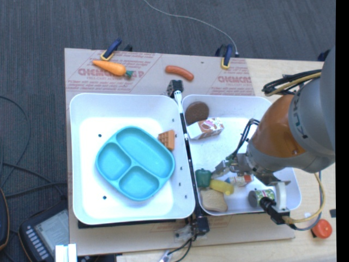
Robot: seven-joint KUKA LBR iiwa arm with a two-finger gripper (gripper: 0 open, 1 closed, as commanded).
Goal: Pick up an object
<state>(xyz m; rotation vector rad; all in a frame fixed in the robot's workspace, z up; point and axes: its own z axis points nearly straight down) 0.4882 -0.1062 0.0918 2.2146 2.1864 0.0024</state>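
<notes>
Gripper [232,168] is hanging low in right bin [283,105], just above corn [221,186] & pepper [203,177]; jaws' state unclear, can't tell.

A dark grey carpeted floor [65,15] is being shown around the bench, ribbed in fine diagonal lines. A thin pale cable [180,16] is being trailed across it from the top edge toward the bench's far side. Black cables [13,146] are being looped over the floor at the left. The bench itself is being covered by a brown cardboard sheet [147,72] printed with red lettering, and a light wooden top [283,70] is being left exposed at the right. The sheet is being pinned at its far edge by two clamps [112,49] with blue and yellow handles. The scene is being lit evenly, with soft shadows.
</notes>
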